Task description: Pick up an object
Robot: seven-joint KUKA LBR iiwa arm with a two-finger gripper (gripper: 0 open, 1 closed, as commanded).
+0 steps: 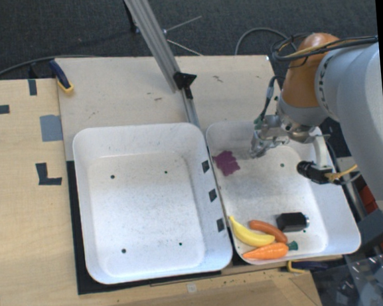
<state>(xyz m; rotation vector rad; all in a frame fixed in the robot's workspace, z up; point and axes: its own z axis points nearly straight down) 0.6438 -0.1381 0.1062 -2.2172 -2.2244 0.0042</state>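
Gripper (261,144) hangs over the far end of the right bin (329,200) - can't tell how its jaws stand. Purple piece (227,162) lies just beside it; banana (246,233), two carrots (268,239) and a black block (292,221) sit at the near end.

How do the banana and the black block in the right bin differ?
The banana is yellow, long and curved; the black block is dark, short and boxy. The banana touches the two carrots beside it; the black block lies just apart to their right. Both lie flat near the front of the right bin.
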